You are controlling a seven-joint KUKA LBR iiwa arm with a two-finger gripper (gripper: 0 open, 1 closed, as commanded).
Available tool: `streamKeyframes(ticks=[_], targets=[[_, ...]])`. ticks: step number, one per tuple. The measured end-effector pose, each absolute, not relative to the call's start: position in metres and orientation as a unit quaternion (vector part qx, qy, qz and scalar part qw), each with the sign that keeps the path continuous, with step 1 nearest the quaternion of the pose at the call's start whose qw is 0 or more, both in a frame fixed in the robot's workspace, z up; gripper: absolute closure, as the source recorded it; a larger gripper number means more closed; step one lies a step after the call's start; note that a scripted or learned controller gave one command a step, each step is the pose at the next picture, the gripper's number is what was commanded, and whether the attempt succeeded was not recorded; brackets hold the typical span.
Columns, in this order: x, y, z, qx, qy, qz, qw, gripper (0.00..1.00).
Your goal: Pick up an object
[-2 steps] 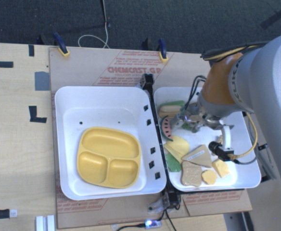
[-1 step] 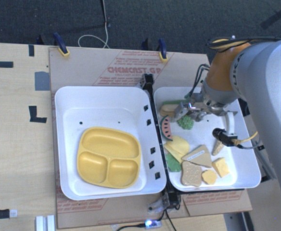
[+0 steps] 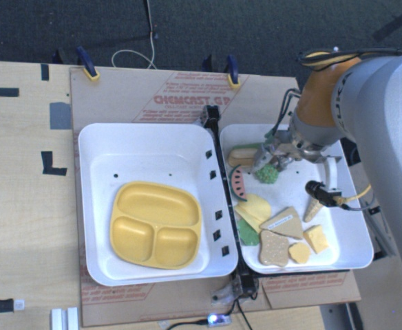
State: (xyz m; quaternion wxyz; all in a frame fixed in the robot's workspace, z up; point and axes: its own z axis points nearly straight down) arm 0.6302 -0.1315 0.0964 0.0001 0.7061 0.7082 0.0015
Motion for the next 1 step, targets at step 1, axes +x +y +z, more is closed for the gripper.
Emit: streamKeyframes(ticks=[1], targets=[[0.6063, -0.0564, 0.1897, 0.704, 0.71, 0.0025, 0.001, 1.0]])
